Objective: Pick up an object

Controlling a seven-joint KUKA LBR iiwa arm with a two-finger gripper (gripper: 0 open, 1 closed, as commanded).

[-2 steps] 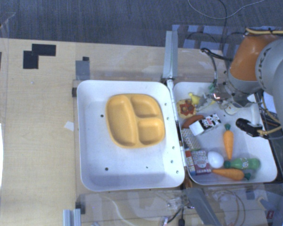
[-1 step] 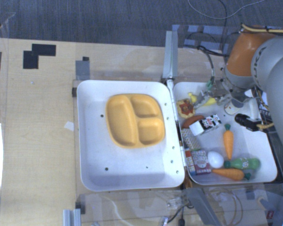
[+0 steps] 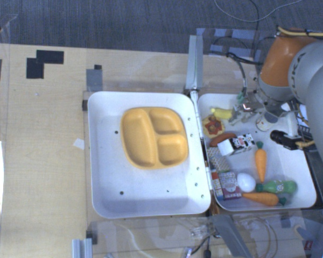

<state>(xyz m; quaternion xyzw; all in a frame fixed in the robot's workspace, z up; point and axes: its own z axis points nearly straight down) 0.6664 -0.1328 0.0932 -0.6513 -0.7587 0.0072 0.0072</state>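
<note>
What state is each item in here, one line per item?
Yellow divided tray: upright in the left bin, its compartments bare.
Gripper: low over the right bin's far end, nothing seen between its fingers.
Upper carrot: lying flat, pointing toward the near wall.
Lower carrot: lying flat along the near wall.
White egg: resting among the clutter.

You are looking at an evenly lit, fairly bright scene; the light seems to fall from overhead, soft and diffuse. The pale wooden worktop point(image 3: 43, 144) reads clearly, with a white streak of glare near its far edge, well away from the claw point(image 3: 246, 107). The shallow white plastic bin point(image 3: 105, 192) farther from the claw shows a soft grey shadow along its near wall. The whole picture is slightly soft, and small items beside the claw blur together. The grey arm point(image 3: 312, 79) looks washed out.
</note>
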